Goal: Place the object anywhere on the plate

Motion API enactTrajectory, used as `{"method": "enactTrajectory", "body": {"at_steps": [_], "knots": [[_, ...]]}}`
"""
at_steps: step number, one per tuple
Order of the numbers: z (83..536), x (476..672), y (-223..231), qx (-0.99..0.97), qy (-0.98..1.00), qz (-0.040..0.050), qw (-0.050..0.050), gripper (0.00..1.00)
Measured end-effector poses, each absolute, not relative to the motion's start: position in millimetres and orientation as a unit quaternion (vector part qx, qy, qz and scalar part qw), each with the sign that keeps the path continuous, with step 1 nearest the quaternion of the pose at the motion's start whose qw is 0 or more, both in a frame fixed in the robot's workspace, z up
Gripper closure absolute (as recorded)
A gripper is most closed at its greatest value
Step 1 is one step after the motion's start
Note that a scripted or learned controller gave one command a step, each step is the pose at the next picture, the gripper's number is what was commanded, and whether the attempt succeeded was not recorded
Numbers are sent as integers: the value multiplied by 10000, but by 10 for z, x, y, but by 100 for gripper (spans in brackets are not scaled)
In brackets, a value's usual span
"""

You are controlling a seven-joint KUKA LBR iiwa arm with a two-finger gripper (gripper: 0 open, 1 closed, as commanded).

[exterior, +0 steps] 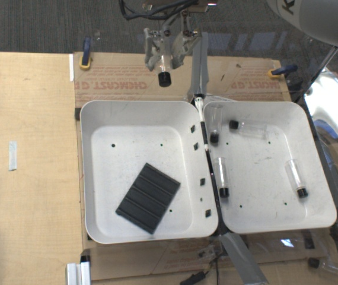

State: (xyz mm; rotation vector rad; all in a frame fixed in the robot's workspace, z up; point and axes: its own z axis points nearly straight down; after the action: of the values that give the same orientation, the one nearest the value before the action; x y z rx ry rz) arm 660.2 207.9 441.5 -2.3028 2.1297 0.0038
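Clear plastic tube with a black cap (163, 76), one item, upper centre of the frame, hanging cap-down between the fingers of the metal two-finger tool (166, 57); the tool is clenched on it and carries it above the brown cardboard sheet (127, 83) beyond the far rim of the bins.

Black ribbed rectangular plate (149, 197), one item, lying flat and slantwise on the floor of the left white bin (92, 159), lower middle of that bin. Nothing rests on it.

Status, as a judgement: pick appears done, tube lifted out and held; transport and release remain. The tool stands well apart from the plate, up-frame of it, so the arm has to carry the tube down-frame over the left bin, lower it onto the ribbed surface and let go. The round tube may roll off once freed.

Right white bin (311, 159): further clear tubes with black caps, one along its left wall (222, 177), one at lower right (295, 180), one or two near the upper left corner (240, 126).

Light wooden desk (32, 177) at frame left.
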Motion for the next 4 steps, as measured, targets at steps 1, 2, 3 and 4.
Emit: {"method": "enactTrajectory", "body": {"at_steps": [1,2,3,4], "knots": [[4495,6621,2060,-7312,6822,29,43,100],[4577,6638,2047,-7285,6850,46,64,100],[4276,6599,1616,-8653,5012,17,15,100],[4405,6596,1702,-9948,1015,8,17,100]]}}
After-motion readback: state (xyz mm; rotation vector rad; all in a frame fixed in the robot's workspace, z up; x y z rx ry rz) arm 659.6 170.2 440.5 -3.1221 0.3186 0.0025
